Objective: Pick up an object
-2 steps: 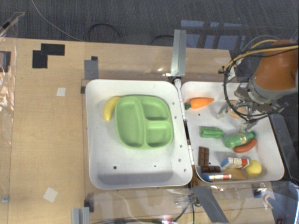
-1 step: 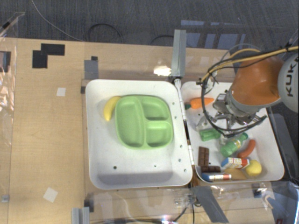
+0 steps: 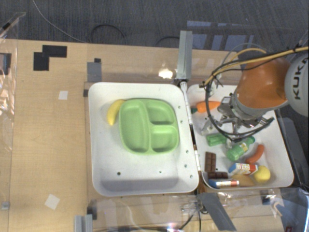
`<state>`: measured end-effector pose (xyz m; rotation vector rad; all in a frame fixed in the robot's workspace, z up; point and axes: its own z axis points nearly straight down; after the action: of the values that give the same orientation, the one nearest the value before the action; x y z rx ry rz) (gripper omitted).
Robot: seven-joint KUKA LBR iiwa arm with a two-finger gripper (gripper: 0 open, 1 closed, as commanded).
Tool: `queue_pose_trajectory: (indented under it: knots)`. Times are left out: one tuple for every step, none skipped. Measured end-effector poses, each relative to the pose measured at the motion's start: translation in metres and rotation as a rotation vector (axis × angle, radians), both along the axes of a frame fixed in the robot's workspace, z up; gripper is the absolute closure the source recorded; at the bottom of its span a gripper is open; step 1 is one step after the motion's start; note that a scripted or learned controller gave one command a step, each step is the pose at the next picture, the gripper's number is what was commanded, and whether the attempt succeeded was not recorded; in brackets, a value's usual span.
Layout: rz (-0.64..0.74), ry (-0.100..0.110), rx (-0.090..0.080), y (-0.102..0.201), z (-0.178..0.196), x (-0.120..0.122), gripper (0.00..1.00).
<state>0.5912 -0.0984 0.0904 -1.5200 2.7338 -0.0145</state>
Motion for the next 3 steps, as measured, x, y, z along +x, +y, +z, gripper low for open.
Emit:
queue_pose_trajectory:
  knots:
    - [0.123, -0.004, 0.0, 0.004, 0.0003, -0.0044, 0.0]
    - [0.197, 0.004, 0.005, -0.0024, -0.0007, 0.0044, 0.0]
    - [0.274, -0.004, -0.002, 0.0016, 0.0002, -0.0048, 0.0]
